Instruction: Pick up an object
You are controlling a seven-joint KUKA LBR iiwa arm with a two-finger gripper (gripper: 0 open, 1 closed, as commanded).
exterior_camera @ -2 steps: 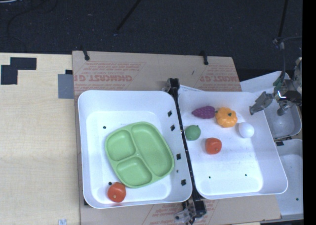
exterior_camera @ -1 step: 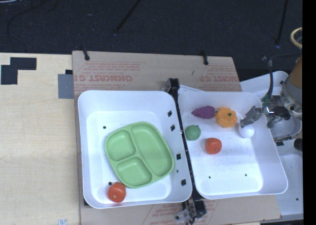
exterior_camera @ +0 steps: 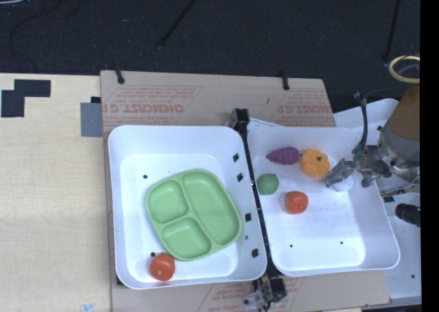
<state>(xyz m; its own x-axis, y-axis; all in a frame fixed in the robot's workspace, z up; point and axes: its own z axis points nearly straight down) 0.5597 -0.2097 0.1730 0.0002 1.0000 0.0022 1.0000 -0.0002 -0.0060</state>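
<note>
The right bin (exterior_camera: 329, 249) holds a purple grape-like piece (exterior_camera: 282, 156), an orange pepper-like fruit (exterior_camera: 314, 163), a green ball (exterior_camera: 267, 183) and a red tomato (exterior_camera: 295, 201). My gripper (exterior_camera: 354, 175) hangs over the right bin's far right side, just right of the orange fruit. It is open, and nothing sits between its fingers. One grey finger (exterior_camera: 337, 175) points toward the orange fruit, a small gap away from it.
The left bin (exterior_camera: 130, 160) holds a green divided plate (exterior_camera: 193, 213) and a second red tomato (exterior_camera: 162, 266) at its front left. A black divider (exterior_camera: 250, 194) runs between the bins. The arm's body (exterior_camera: 408, 132) stands over the right bin's far right rim.
</note>
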